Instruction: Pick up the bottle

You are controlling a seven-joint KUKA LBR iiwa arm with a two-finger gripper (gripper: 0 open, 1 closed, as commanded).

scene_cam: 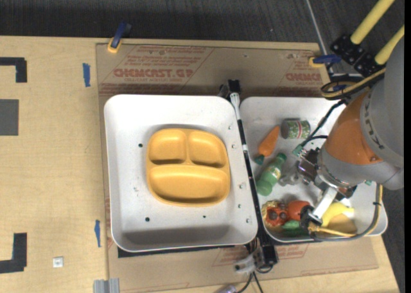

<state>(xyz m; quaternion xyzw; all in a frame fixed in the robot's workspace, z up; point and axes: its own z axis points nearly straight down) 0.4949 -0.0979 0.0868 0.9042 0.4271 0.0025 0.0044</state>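
The bottle (pixel 270 175) is green and translucent. It lies on its side in the left part of the right bin (pixel 253 108), with its cap pointing up and to the right. My gripper (pixel 300 171) hangs low over the middle of that bin, just right of the bottle. The grey wrist with its orange band (pixel 350 139) covers the bin's right side. I see nothing lifted off the bin floor.
An orange carrot (pixel 268 142) and a small can (pixel 295 129) lie behind the bottle. A red and orange toy (pixel 286 213) and a yellow item (pixel 339 218) sit at the bin's front. The left bin (pixel 122 157) holds a yellow divided plate (pixel 187 164).
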